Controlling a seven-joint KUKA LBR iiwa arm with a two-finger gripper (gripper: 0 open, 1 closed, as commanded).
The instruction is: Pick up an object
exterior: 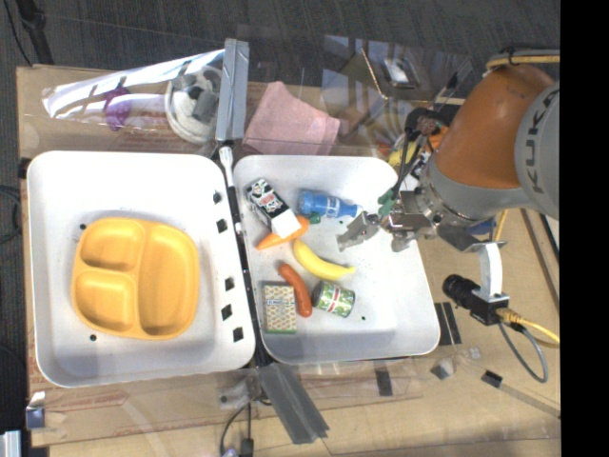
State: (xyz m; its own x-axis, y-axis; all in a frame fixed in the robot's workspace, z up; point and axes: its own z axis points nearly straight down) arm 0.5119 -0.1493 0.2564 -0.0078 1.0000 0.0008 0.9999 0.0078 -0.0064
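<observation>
Two white bins side by side on table; left bin [48,255] carries a yellow divided tray [138,276]; right bin [404,303] carries the clutter.

Gripper [363,228] mid-right of frame, over upper-right part of right bin, arm reaching in from right edge; fingers look spread apart, nothing between them, tips pointing left toward the pile; height above bin floor hard to judge from this slant.

Candidates, all left / lower left of fingers: blue bottle [326,205] just up-left of fingertips, long axis roughly left-right, cap end toward gripper; banana [320,263] just below-left, long axis running upper left to lower right, curved; green can [334,299] further down, on its side; red sausage [297,289] beside can, axis diagonal; orange carrot [282,235] and small black-white carton [267,199] further left, touching or nearly so; flat patterned box [279,308] at lower left of bin.

Judgement: nearest targets are bottle and banana, approx. equal; no pick made yet, task at approach stage. Coming move turns on a short shift left plus descent; for banana, finger line would need to cross its diagonal axis; bottle lies near bin's upper wall, less room. Risk: rounded items rolling or slipping out on closure.
</observation>
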